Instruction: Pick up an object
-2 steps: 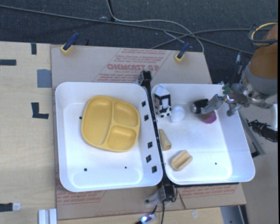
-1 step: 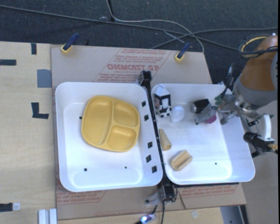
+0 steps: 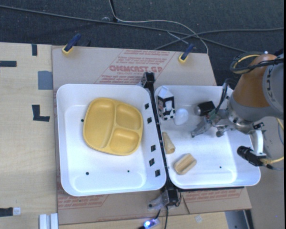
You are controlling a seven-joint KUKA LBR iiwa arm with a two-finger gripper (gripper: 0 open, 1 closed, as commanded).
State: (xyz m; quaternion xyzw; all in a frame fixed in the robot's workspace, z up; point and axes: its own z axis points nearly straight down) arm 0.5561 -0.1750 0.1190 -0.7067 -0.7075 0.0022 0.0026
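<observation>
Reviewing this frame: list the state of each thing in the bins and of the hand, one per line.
Yellow divided plate: lying flat, face up, in the left bin.
Small carton: upright, near the right bin's top left corner.
White ball: resting beside the carton.
Two tan blocks: lying flat, apart.
Hand: low over the right bin, holding nothing visible.

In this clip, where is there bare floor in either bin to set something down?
Left bin: bare floor below the yellow divided plate, along the near wall. Right bin: bare near-right corner, right of the tan block. Crowded: its upper half, around the small carton and gripper.
</observation>
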